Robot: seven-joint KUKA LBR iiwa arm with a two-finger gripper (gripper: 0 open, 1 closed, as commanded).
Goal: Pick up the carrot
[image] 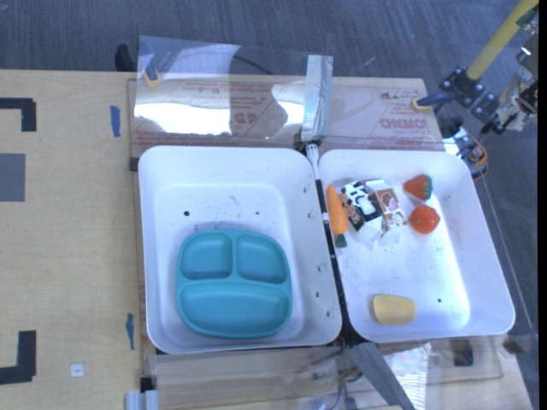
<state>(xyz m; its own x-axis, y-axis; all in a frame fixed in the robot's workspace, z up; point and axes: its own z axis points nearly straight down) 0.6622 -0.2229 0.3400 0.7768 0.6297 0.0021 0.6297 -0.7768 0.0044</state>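
Note:
The carrot is a small orange toy with a green stub at its near end. It lies lengthwise along the left wall of the right bin, close to the divider between the two bins. A black-and-white patterned carton lies just to its right, almost touching it.
In the right bin, a small printed packet lies beside the carton, with a red strawberry, a red-orange tomato and a yellow block farther off. A teal divided plate lies in the left bin. A clear screen stands behind.

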